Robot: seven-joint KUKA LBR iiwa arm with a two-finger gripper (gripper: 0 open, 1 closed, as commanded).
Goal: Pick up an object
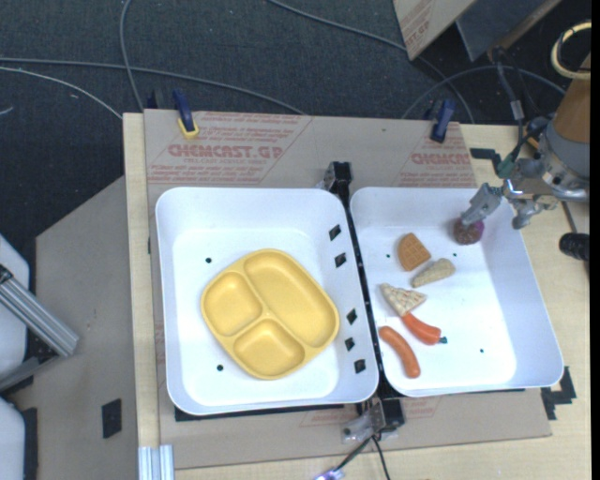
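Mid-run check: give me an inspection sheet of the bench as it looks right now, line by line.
Surface: bench with two white bins side by side, left bin and right bin.
Job's things: in the right bin, a dark purple item, a brown bread-like piece, a tan piece, a wedge-shaped slice, a red-orange pepper-like item and a sausage.
Clutter: yellow three-compartment plate in the left bin.
Grippers: end effector over the right bin's far right corner, one finger at the dark purple item; a grasp cannot be confirmed.
Cables: several lie on the dark floor beyond the bench.
Surroundings: two clamps on the far edge; cardboard at top.
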